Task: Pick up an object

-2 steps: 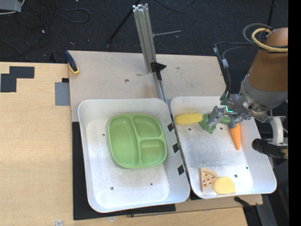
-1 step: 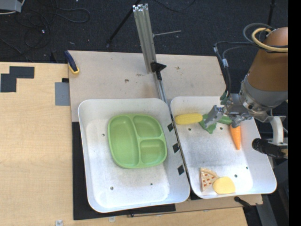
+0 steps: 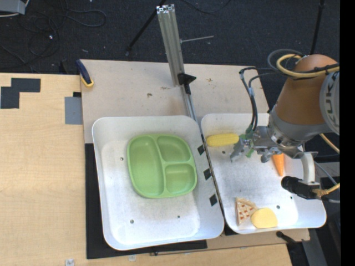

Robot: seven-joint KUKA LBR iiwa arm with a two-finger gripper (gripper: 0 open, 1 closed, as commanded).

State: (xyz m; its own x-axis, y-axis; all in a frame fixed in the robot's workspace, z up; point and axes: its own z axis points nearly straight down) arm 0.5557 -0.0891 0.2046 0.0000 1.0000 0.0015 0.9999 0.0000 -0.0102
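- Camera view looks down at a slant on the desk (image 3: 138, 87), which carries two shallow white bins side by side.
- Left bin (image 3: 111, 215) holds a green divided plate (image 3: 162, 165), lying flat near its middle.
- Right bin (image 3: 249, 182) holds a yellow banana-like piece (image 3: 222, 140) at its far left, a pizza slice toy (image 3: 244, 210) near the front edge, and a round yellow piece (image 3: 264, 219) touching the slice on its right.
- An orange carrot-like piece (image 3: 278, 163) lies toward the right side of that bin, partly hidden by the arm.
- Grey arm with its orange band (image 3: 302, 101) reaches in from the right over the right bin.
- End effector (image 3: 242, 148) hangs just right of the yellow banana-like piece; nothing shows between its fingers, and whether they are open or closed I cannot tell.
- A metal post (image 3: 172, 46) stands at the far edge between the bins.
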